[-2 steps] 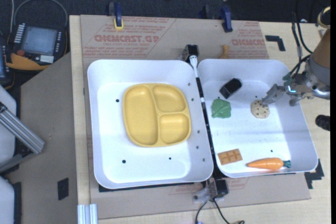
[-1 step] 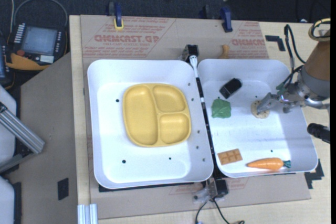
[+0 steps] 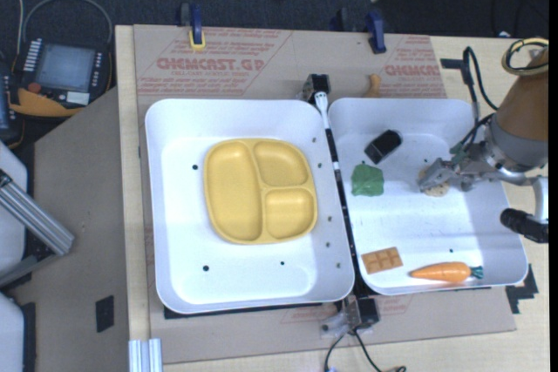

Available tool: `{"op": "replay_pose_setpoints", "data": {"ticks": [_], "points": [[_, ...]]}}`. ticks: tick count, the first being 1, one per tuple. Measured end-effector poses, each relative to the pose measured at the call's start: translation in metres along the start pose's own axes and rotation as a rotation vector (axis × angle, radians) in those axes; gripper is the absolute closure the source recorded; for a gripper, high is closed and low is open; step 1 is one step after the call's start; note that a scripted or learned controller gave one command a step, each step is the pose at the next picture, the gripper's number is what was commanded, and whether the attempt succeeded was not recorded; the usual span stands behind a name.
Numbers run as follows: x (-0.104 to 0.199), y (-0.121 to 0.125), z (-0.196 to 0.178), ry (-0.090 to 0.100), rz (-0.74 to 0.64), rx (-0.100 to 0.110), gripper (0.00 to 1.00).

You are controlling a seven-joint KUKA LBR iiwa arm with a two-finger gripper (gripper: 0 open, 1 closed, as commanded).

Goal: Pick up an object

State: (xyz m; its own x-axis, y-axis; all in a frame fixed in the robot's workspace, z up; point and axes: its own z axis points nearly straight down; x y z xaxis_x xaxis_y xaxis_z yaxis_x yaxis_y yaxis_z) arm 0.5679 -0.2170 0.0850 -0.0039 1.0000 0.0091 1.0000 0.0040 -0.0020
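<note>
Arm [image 3: 523,122] entering from 3 o'clock, grey with an orange band above the wrist, angled down and toward 9 o'clock into the right bin [image 3: 410,222]. Tool [image 3: 433,181] low over the bin floor in the upper-right part of that bin, tip directed toward 9 o'clock; open or closed state not readable from this view, the tip being small and blurred against the white floor. Nothing discernible as gripped. Green object [image 3: 368,180] on the bin floor at 9 o'clock of the tool, near but apart from it. Black block [image 3: 382,145] at roughly 10 o'clock of the tool, tilted, just above the green object. Tan waffle-textured piece [image 3: 381,260] at about 7 o'clock of the tool, well apart, near the bin's lower-left corner. Carrot [image 3: 446,273] lying lengthwise along the bin's lower edge at 6 o'clock of the tool, green end pointing toward 3 o'clock. Left bin [image 3: 174,213] alongside, at 9 o'clock, holding a yellow three-compartment plate [image 3: 259,189] at its centre. Both bins resting on the cardboard-covered counter [image 3: 261,57].
</note>
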Motion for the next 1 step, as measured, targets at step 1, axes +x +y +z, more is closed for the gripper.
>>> {"op": "replay_pose_setpoints", "data": {"ticks": [1], "points": [[-0.002, 0.0, -0.011, -0.006, 0.0, -0.004, 1.0]]}}
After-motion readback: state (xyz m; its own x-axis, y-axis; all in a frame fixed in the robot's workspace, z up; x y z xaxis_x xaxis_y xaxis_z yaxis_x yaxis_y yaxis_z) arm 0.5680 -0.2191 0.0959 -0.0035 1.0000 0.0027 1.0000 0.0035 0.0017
